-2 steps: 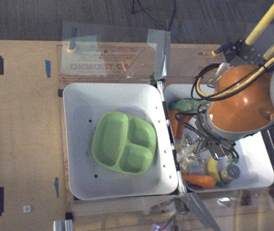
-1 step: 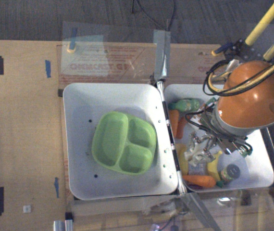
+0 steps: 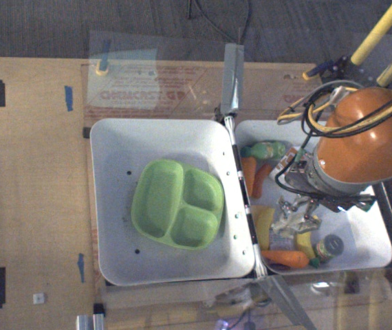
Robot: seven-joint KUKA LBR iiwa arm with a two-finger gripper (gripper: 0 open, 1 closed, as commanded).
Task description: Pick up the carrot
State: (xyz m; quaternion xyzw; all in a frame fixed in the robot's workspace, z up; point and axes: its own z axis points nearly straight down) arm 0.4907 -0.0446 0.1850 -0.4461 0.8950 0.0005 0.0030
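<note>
Carrot [image 3: 286,258] against bin's [image 3: 378,256] front wall

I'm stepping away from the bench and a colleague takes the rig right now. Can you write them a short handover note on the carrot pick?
Tool: low inside the right bin, near its middle; whether it is open or shut cannot be told from the camera view, and no item is seen in it.
Carrots: one carrot lies along the near edge of the right bin, in front of the tool; another orange, carrot-like piece lies by the divider wall, beside a green item.
Left bin: holds a green divided plate.
Done: arm is over the right bin.
Left: grasp a carrot and lift it.
</note>
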